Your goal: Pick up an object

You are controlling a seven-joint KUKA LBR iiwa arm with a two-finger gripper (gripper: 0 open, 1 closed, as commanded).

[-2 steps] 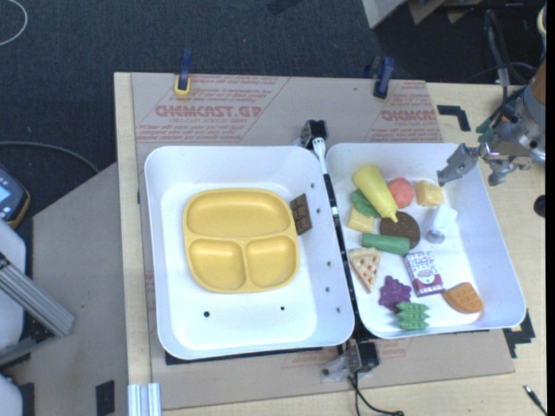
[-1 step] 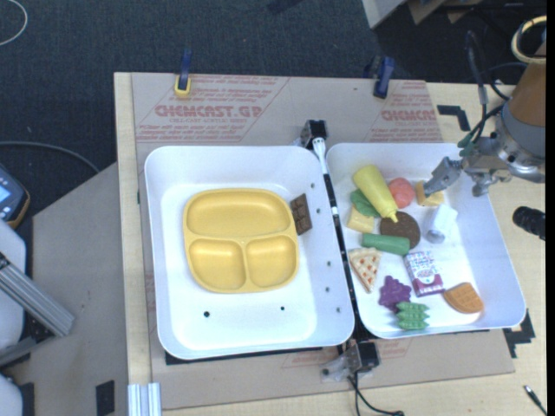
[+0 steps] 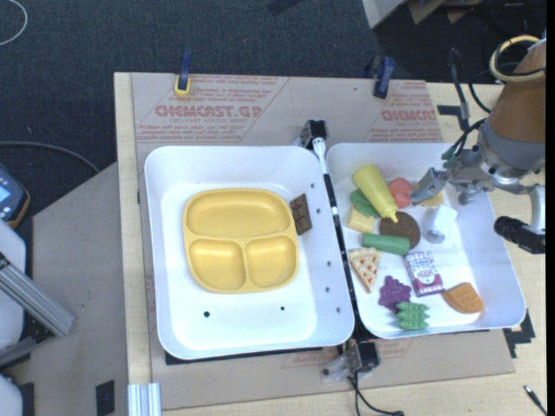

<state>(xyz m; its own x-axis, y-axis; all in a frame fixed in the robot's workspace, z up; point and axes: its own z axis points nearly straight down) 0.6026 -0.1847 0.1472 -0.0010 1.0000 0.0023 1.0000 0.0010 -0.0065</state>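
The right bin (image 3: 512, 271) holds several toy foods: a yellow squeeze bottle (image 3: 375, 189), a red piece (image 3: 401, 191), a brown round cookie (image 3: 401, 228), a green cucumber (image 3: 386, 243), a pizza slice (image 3: 365, 269), purple grapes (image 3: 393, 293), a pink-and-white packet (image 3: 424, 276), an orange bread piece (image 3: 464, 298) and a small white item (image 3: 440, 222). My gripper (image 3: 445, 191) hangs over the upper right of this bin, just above the white item and right of the red piece. Its fingers stand apart and open, with nothing between them.
The left bin (image 3: 165, 232) carries a yellow divided plate (image 3: 240, 237) and a brown chocolate piece (image 3: 301, 214) at the plate's right edge. A green ridged toy (image 3: 413, 316) lies near the right bin's front wall. A black divider strip (image 3: 334, 232) runs between the bins.
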